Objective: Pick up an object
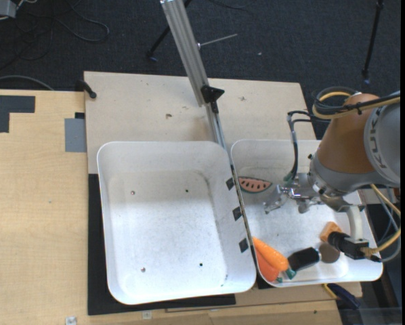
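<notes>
My gripper (282, 198) hangs low over the middle of the right bin (304, 156), with the grey and orange arm reaching in from the right. Just left of it, near the bin's left wall, lies a red watermelon-slice toy (254, 184), a small gap away from the gripper. An orange carrot-like piece (269, 256) lies at the bin's front left corner. Beside the carrot sits a black block (303, 257) with a green tip. Further right, a brown and orange item (330, 241) rests near the front. Nothing is seen held in the gripper.
The left bin (121, 181) sits beside the right one, separated by a divider with black clips (234, 212). A slanted aluminium rail (189, 53) rises from behind the bins. Cables and hoses (375, 239) hang at the arm's right side.
</notes>
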Robot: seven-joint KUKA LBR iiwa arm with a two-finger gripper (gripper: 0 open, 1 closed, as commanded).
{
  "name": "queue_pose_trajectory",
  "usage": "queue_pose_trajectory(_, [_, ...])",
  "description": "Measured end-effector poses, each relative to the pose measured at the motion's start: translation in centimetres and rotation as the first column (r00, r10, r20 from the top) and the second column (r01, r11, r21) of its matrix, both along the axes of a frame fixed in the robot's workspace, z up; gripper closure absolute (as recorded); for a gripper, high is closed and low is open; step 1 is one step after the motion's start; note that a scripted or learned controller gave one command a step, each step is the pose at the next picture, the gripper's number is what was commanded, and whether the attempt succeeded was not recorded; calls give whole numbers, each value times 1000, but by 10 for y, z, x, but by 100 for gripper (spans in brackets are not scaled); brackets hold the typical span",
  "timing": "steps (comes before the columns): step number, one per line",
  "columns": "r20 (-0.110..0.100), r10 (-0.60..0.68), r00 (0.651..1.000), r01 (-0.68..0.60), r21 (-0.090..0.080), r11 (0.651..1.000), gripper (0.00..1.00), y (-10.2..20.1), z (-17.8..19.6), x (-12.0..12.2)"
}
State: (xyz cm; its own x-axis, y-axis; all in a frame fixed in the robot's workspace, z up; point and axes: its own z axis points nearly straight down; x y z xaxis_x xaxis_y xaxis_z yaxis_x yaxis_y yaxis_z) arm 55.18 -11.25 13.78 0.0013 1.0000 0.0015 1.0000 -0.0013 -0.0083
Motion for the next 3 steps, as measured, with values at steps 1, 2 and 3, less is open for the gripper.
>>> queue_pose_trajectory(1, [8,0,1000,0,-2,1000,0,0,-47,1])
queue_pose_trajectory(2, [8,-8,1000,8,0,1000,100,-1,-35,0])
queue_pose_trajectory(3, [11,-5,1000,5,-2,1000,100,-11,20,7])
